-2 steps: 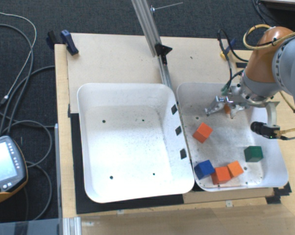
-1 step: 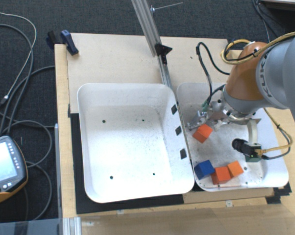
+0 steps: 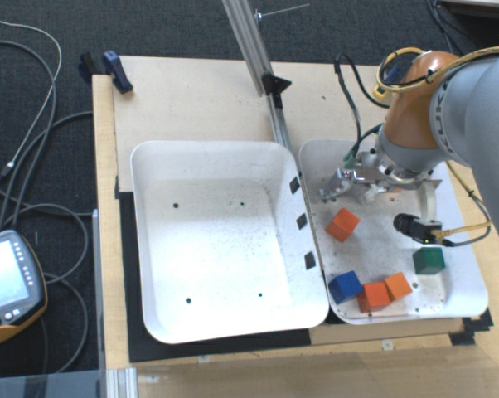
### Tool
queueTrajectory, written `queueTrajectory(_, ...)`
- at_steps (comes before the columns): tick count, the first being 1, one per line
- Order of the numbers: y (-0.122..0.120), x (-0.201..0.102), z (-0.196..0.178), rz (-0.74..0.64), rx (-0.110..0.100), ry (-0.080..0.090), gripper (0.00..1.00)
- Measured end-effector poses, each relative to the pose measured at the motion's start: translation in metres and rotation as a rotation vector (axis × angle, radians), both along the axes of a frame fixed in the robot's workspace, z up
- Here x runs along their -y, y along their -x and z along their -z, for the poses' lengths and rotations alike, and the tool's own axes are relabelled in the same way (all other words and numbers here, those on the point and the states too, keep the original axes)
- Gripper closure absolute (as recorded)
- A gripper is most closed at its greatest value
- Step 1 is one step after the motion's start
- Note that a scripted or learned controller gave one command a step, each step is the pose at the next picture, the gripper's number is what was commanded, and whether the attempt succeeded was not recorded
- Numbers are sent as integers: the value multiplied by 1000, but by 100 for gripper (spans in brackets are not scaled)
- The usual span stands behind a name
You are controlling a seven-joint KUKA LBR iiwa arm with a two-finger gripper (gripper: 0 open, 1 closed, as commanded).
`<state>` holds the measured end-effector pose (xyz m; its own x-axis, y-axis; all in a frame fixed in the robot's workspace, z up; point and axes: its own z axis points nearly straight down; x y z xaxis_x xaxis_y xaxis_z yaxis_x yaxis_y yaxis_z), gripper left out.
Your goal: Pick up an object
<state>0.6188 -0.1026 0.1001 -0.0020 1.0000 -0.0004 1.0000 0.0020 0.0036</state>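
Orange cube (image 3: 342, 224) untouched at six o'clock of gripper (image 3: 339, 184); nothing picked yet, couldn't tell whether open or closed.

Two white bins (image 3: 150, 168); three orange blocks (image 3: 343, 224); one blue block (image 3: 345, 286); one green block (image 3: 429, 260).

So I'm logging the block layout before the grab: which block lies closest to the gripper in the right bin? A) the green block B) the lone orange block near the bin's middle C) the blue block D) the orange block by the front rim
B: the lone orange block sits just below the gripper, while the blue block and green block lie farther off.
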Motion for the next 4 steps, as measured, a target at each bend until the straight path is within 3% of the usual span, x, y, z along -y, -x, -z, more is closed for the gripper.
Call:
queueTrajectory(1, 48, -16, -4, 2, -9, -3, 0)
queueTrajectory(4, 45, -21, 0, 1, -3, -1, 0)
